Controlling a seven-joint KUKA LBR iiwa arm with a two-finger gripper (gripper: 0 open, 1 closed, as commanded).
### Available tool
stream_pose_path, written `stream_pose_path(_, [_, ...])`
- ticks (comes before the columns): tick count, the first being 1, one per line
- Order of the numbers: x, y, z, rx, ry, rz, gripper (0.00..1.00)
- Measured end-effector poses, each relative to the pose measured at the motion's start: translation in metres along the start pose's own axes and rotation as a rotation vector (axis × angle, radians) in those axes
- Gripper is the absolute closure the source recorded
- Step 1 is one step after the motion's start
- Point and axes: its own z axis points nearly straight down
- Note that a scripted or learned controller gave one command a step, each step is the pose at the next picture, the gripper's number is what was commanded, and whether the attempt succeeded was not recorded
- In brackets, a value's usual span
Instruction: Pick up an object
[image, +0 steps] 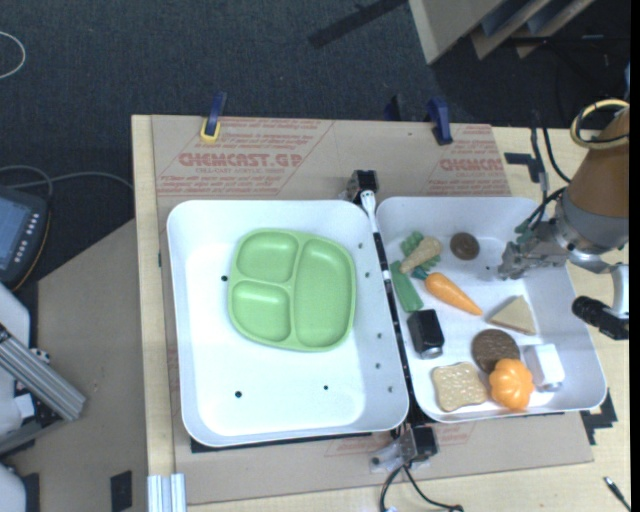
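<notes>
The right bin (560, 222) holds toy foods: an orange carrot (452, 293), a corn cob (420, 252), a green pod (404, 288), a small brown round piece (463, 245), a tan wedge (515, 315), a dark cookie (495, 348), a slice of toast (458, 386), an orange pumpkin (511, 384), a black block (427, 331) and a white block (545, 365). My gripper (522, 259) hangs low over the bin's upper right part, right of the brown round piece and above the wedge. Nothing shows between its fingers.
The left bin (200, 330) carries a green divided plate (293, 289). Blue and yellow clamps (211, 122) hold the cardboard sheet at the bench's back edge. The arm's orange band (604, 178) stands over the right bin's far right side.
</notes>
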Motion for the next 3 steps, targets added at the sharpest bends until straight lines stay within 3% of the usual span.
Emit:
stream_pose_path(2, [-0.008,0.007,-0.118,0.006,-0.007,0.001,1.00])
stream_pose_path(3, [-0.008,0.008,-0.122,0.009,-0.005,0.001,1.00])
